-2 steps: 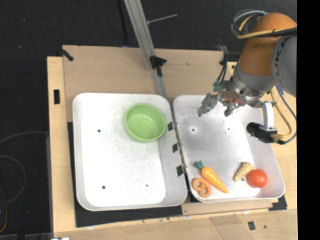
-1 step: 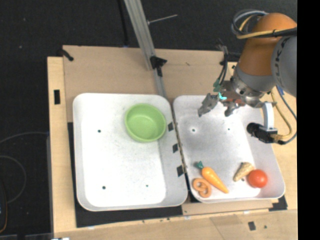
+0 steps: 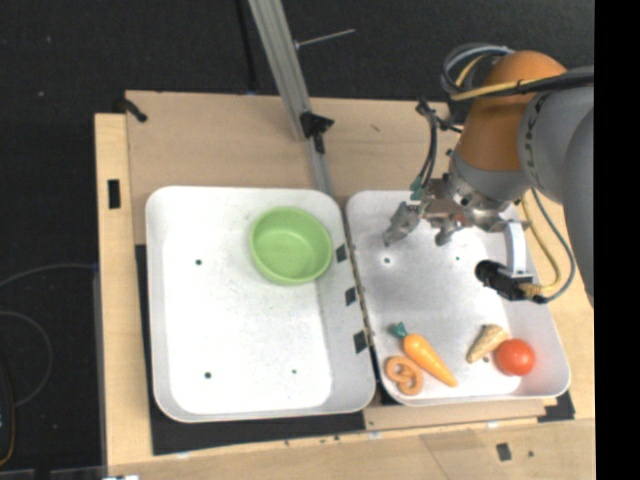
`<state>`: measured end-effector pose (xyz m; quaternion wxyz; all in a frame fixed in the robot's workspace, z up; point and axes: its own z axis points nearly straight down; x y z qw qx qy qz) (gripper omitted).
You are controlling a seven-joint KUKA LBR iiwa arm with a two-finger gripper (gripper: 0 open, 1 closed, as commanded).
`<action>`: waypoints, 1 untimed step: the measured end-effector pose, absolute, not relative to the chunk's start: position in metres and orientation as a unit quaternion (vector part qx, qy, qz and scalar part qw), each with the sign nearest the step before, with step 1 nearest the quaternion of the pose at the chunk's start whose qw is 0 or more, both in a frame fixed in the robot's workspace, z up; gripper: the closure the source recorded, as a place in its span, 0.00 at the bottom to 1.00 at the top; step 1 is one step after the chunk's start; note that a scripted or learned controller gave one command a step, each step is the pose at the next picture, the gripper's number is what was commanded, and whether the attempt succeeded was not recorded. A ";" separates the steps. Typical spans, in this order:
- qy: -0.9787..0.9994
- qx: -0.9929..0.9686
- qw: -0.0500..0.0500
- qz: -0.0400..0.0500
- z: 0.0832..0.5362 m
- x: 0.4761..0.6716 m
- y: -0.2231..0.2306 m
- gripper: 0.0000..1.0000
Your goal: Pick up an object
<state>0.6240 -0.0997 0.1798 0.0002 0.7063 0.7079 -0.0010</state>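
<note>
In the camera view my gripper (image 3: 422,228) hangs over the far part of the right bin (image 3: 430,278), open, with nothing between its fingers. Along that bin's near edge lie an orange carrot (image 3: 428,358), a small pretzel-shaped piece (image 3: 404,374), a tan wedge (image 3: 486,343) and a red tomato (image 3: 514,357). All of them sit well nearer the camera than the gripper. A green bowl (image 3: 291,245) rests in the far part of the left bin (image 3: 200,308).
A grey metal pole (image 3: 285,63) slants up from between the bins at the back. Cables loop around the orange band (image 3: 505,118) above the wrist. The wooden bench (image 3: 200,138) borders both bins.
</note>
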 end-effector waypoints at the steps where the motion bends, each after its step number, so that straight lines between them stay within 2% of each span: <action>1: 0.707 0.708 -0.001 -0.003 0.120 0.628 -0.107 0.00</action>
